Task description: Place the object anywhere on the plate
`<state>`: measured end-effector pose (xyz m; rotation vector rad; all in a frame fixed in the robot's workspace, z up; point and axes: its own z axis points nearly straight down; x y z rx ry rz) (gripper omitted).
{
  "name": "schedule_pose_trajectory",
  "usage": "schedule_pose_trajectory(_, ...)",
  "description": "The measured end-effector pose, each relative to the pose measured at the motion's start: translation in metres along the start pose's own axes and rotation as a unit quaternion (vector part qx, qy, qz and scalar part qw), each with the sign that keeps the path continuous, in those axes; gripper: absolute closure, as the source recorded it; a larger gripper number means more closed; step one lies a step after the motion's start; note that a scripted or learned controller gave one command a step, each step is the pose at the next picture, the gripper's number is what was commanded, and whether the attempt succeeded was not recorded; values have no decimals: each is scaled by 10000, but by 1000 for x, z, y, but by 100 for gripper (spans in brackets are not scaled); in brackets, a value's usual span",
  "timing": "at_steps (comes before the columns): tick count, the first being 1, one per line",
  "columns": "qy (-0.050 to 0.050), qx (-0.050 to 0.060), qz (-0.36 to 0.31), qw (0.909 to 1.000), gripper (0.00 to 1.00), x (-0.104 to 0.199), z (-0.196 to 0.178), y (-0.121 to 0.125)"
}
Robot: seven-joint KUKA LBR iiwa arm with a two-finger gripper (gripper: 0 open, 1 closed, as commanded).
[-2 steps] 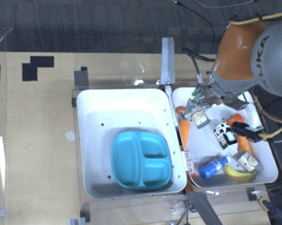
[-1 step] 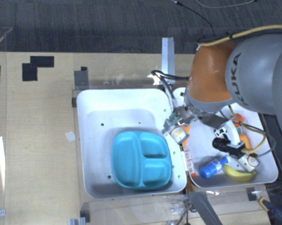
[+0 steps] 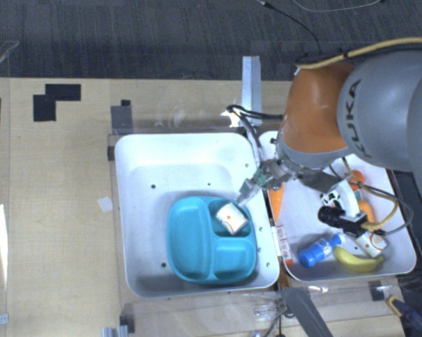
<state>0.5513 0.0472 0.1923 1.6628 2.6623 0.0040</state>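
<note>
Tool (image 3: 245, 191) hangs over the left bin (image 3: 138, 167), near that bin's right wall, tip just above the upper right compartment of the blue plate (image 3: 200, 245). Whether it is spread or pinched, cannot tell at this size and angle. A small white object with an orange mark (image 3: 231, 218) lies in that same upper right compartment, tilted against the divider, directly under the tool tip. Touching or just apart: cannot tell, and nothing visibly clamps the object.

Progress, judged: object sits on the plate, so placement looks essentially done. Left to do is likely only letting go, if not already let go, and pulling the arm (image 3: 320, 117) clear without dragging the object out.

Right bin (image 3: 403, 257) holds a blue bottle (image 3: 318, 250), a banana (image 3: 358, 261) and other clutter, untouched.
</note>
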Motion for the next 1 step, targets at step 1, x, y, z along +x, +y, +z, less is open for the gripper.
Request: schedule_pose_trajectory(1, -7, -14, 1152, 9933, 0, 8, -65, -51)
